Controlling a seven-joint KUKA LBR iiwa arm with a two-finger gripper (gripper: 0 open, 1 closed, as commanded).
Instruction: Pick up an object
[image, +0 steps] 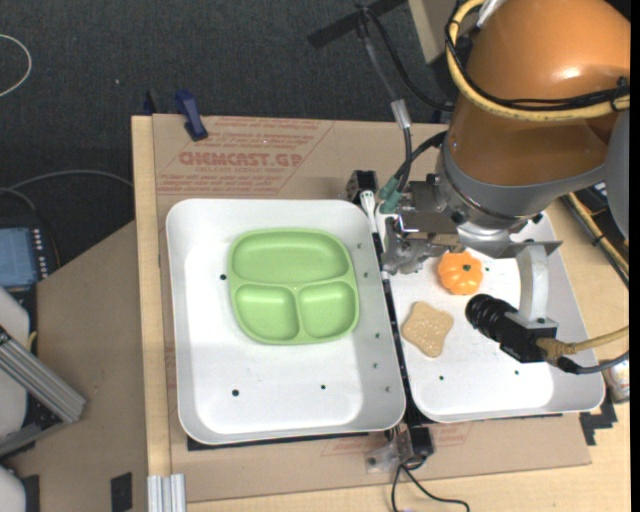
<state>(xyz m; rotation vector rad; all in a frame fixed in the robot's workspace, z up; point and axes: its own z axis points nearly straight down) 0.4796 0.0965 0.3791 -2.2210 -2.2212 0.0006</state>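
Observation:
A small orange pumpkin (460, 272) lies in the right bin (490, 398), near its far side. A tan, flat, bread-like piece (427, 329) lies a little nearer, towards the bin's left wall. My gripper (398, 248) hangs low at the far left corner of the right bin, just left of the pumpkin and above the tan piece. The big grey and orange arm hides most of it from above. I see nothing held in it.
A green divided plate (293, 285) lies in the left bin (190, 330). The ridge where the two bins meet runs right beside the gripper. Cardboard (250, 150) lines the bench under the bins, with a blue clip (190, 115) at its far edge.

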